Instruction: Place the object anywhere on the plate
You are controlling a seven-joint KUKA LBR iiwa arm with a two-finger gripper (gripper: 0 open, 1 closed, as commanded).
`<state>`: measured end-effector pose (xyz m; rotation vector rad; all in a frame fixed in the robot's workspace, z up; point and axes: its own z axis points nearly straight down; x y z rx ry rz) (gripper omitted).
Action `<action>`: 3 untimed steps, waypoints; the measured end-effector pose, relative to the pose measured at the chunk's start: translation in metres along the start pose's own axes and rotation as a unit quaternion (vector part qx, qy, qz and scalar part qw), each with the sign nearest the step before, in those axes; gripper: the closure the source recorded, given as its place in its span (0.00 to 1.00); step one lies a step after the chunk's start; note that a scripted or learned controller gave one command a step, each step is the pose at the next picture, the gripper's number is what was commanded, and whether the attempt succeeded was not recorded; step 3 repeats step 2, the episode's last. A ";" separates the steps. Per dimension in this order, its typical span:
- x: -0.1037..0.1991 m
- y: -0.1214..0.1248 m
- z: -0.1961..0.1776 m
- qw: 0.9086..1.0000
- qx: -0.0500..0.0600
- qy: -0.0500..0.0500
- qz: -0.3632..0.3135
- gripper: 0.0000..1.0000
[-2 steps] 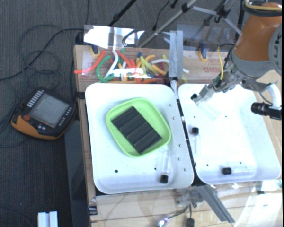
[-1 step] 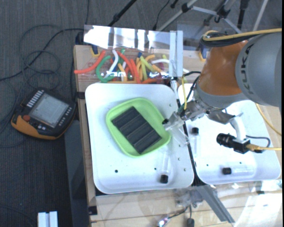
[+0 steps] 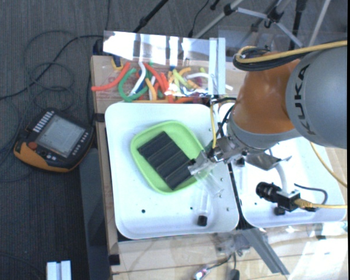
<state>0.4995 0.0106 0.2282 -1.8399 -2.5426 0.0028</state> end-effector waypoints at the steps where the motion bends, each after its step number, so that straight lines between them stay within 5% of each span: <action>1: 0.010 0.053 0.031 1.000 0.000 -0.001 -0.028 1.00; 2: 0.010 0.054 0.031 1.000 0.000 0.000 -0.028 0.00; 3: 0.010 0.054 0.031 1.000 0.000 0.000 -0.028 0.00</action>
